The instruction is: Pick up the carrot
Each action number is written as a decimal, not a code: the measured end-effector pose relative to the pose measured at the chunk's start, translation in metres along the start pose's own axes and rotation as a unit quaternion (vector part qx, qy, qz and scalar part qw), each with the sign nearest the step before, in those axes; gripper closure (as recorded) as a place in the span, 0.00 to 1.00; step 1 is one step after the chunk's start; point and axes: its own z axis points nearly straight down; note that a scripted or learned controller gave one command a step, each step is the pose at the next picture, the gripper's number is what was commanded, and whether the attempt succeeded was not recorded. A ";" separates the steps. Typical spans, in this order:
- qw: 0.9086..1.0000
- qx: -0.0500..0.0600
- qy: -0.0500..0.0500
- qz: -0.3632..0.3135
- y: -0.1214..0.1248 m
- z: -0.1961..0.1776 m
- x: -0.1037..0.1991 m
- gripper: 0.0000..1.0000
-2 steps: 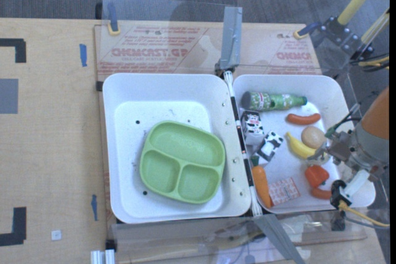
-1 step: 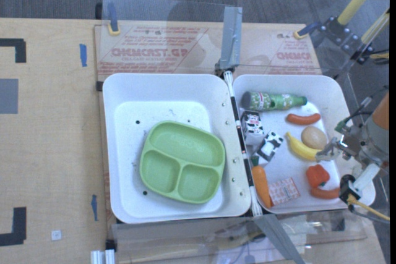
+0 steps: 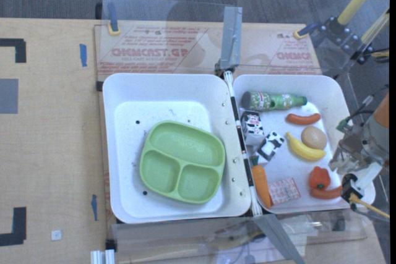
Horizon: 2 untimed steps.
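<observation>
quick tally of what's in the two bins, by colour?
Green: 2, plate, bottle
Orange/red: 4, carrot, sausage, pepper, another sausage
Yellow: 1, banana
Tan: 1, egg
Black-and-white: 2, cow toys
Pink: 1, small packet
Total: 11

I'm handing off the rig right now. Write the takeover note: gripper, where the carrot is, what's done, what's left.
Gripper: at the right bin's right rim, low; finger state unreadable, nothing seen held.
Carrot: lying in the right bin's near-left corner, against the divider wall, beside the pink packet.
Done: no pick yet; carrot rests on the bin floor.
Left: cross the bin toward the carrot, past the red pepper, grasp, lift.
</observation>
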 end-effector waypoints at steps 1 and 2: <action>0.993 -0.003 0.000 0.122 -0.012 -0.092 0.044 1.00; 0.993 -0.001 -0.002 0.119 -0.012 -0.098 0.045 1.00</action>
